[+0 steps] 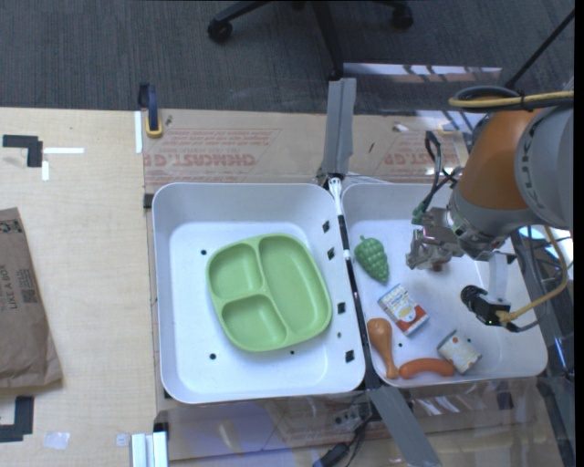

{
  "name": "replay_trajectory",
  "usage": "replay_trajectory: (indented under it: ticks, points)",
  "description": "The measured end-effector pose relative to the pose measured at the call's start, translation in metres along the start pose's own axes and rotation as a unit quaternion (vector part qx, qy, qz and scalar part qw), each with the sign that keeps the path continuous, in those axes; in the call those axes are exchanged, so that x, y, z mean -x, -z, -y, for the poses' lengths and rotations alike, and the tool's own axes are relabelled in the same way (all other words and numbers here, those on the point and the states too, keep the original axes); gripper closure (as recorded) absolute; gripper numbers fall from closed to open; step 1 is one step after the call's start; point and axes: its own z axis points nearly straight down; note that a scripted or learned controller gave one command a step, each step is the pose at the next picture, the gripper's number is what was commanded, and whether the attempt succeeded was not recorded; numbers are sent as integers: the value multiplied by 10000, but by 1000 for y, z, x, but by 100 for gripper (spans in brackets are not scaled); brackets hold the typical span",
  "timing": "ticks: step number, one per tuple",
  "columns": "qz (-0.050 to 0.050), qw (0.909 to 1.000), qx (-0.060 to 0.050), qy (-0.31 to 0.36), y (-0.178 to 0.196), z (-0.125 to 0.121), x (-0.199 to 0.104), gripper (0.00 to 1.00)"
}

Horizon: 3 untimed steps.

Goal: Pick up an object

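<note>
The pincer [429,253] is seen above the right bin [525,365], nothing visibly between its fingers; whether they are apart cannot be told. The grapes [372,257] lie just left of it, the carton [402,308] below. A descent here could meet bare floor between them, or the grapes could be nudged aside.

A robot lab: bench [73,182] with two bins [169,274], cabled arm [511,164], office chair base [310,14] at top.
</note>
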Motion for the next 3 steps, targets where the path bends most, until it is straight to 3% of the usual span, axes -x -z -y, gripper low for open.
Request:
replay_trajectory:
  ticks: [1,2,3]
  points:
    - [0,10000,1,-4,0,0,0,0]
    - [3,10000,-7,-7,8,0,1,100]
    - [4,10000,-6,-10,8,0,1,0]
